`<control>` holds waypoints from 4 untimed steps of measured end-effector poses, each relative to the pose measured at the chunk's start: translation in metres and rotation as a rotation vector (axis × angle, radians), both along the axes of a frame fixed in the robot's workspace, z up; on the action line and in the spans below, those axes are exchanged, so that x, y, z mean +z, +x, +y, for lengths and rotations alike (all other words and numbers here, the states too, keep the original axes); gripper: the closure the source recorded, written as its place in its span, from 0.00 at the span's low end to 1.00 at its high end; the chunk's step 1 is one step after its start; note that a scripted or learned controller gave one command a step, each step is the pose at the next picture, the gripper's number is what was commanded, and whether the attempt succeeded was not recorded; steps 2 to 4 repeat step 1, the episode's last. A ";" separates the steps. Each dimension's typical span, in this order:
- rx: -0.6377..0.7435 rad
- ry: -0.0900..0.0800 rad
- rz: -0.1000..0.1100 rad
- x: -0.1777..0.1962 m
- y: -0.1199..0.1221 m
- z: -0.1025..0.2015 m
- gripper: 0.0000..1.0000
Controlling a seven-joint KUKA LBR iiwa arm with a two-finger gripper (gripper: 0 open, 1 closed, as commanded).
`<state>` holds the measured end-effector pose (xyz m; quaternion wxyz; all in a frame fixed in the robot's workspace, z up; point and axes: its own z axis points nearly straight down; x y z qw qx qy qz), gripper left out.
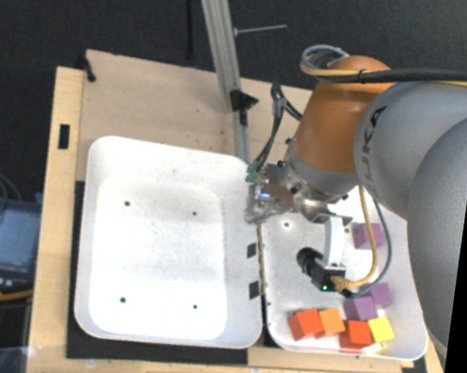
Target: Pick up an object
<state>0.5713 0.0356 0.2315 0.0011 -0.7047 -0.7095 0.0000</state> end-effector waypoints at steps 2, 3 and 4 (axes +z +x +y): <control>0.002 0.001 0.001 -0.003 -0.014 0.059 1.00; 0.002 0.001 0.001 -0.003 -0.014 0.059 1.00; 0.002 0.001 0.001 -0.003 -0.014 0.059 1.00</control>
